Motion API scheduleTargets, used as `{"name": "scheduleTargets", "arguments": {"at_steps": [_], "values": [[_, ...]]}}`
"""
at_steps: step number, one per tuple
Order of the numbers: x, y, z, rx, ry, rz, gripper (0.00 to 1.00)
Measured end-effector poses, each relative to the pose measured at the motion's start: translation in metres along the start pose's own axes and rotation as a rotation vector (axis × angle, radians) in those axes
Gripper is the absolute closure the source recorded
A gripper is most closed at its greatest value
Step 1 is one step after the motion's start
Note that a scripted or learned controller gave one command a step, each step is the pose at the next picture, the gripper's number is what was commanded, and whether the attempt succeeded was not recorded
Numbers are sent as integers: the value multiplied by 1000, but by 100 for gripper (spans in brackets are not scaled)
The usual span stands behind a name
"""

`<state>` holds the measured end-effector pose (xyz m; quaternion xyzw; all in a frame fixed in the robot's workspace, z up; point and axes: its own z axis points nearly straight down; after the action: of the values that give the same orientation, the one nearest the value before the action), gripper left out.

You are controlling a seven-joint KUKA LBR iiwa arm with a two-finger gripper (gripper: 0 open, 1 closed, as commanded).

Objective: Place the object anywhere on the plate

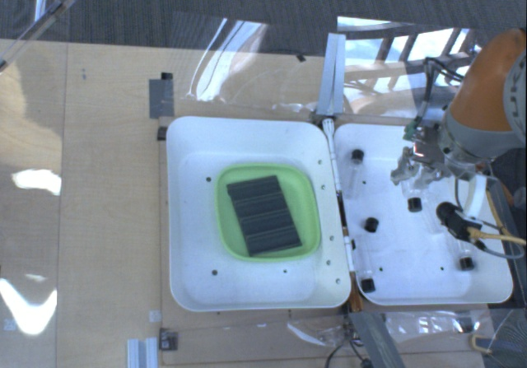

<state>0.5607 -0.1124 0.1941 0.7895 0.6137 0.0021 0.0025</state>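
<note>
A green square plate [306, 193] sits in the middle of the left white bin [189, 193]. On the plate lies a dark grey ridged rectangular block [263, 215], flat and turned slightly off the plate's sides. My gripper [418, 167] hangs over the upper right part of the right bin [412, 251], well apart from the plate and the block. Above it are the grey wrist and the orange band [490, 86].
Several small black studs stand on the right bin's floor, such as one stud [370, 225] near the divider. A grey metal post [333, 78] rises behind the gap between the bins. Cables [486, 235] trail from the arm at the right edge.
</note>
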Motion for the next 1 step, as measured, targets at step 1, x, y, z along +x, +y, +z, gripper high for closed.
{"name": "scheduleTargets", "arguments": {"at_steps": [1], "values": [[124, -78, 9, 4, 2, -239, 100]]}}
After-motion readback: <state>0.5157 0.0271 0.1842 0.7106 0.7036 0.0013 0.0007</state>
